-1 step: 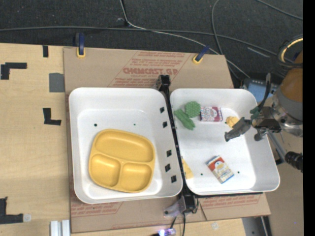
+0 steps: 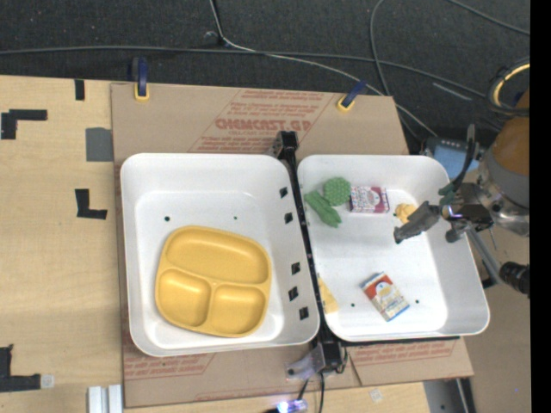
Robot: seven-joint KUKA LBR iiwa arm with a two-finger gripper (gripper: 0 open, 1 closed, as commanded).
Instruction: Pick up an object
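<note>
Where the arm (image 2: pixel 508 166) reaches in from the right, its grey body and orange band sit over the right rim of the right bin (image 2: pixel 461 308), and the gripper (image 2: pixel 419 218) stretches leftward, low over the bin's far right part. One dark finger (image 2: pixel 413 224) slants down to the left; whether the hand is open or closed I cannot tell, and nothing is seen held in it.

Just beside the fingertip, on its far side, a small yellow object (image 2: pixel 405 208) peeks out, partly hidden. Left of it lies a small pink and white packet (image 2: pixel 369 200), flat on the bin floor, and touching or nearly touching that packet's left edge is a green knobbly toy (image 2: pixel 329 200) near the divider between the bins. Nearer, well apart from the gripper, a small red and white carton (image 2: pixel 384 295) lies tilted on the floor of the same bin.

The left bin (image 2: pixel 142 256) holds a yellow compartment plate (image 2: pixel 212 280), lying flat, with three sections.
</note>
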